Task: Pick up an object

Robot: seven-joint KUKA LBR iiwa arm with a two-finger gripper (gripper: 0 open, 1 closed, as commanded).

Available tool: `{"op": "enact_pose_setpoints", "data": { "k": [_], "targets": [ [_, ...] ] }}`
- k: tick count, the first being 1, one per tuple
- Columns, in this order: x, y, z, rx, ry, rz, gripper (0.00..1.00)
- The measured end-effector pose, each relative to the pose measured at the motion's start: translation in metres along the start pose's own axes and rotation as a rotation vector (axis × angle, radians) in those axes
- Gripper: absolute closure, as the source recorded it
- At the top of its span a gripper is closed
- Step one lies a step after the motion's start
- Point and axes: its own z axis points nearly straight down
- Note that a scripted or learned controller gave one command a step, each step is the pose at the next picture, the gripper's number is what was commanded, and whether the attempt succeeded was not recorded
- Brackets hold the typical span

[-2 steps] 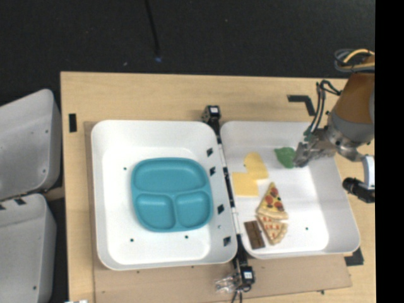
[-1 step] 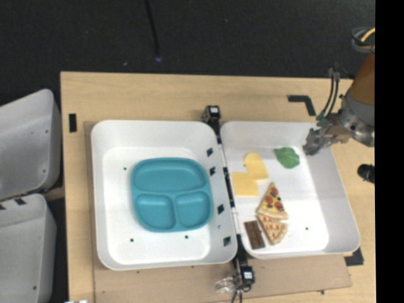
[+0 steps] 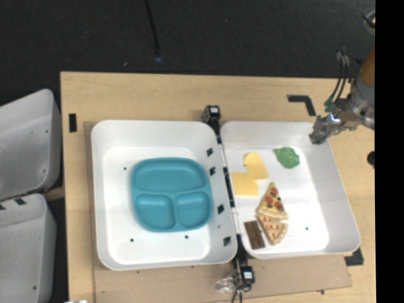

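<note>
White right bin (image 3: 328,188) with pizza slice (image 3: 273,212), cheese (image 3: 250,174), no readable writing, jaws (image 3: 320,131) state unclear

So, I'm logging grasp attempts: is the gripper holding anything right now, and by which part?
Nothing is held. The gripper sits at the right bin's upper right corner, apart from the green piece, cheese, pizza slice and chocolate bar.

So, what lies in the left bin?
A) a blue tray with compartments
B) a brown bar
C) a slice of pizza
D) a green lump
A: the blue tray with three compartments lies in the left bin, while the food items lie in the right bin.
</note>
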Motion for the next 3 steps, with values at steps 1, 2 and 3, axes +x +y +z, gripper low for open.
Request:
{"op": "enact_pose_setpoints", "data": {
  "k": [1, 2, 3],
  "targets": [
    [-0.001, 0.001, -0.017, 0.002, 0.001, -0.002, 1.0],
    [0.051, 0.013, -0.004, 0.005, 0.002, -0.001, 1.0],
    [0.111, 0.018, -0.008, 0.005, 0.003, -0.003, 1.0]
  ]
}}
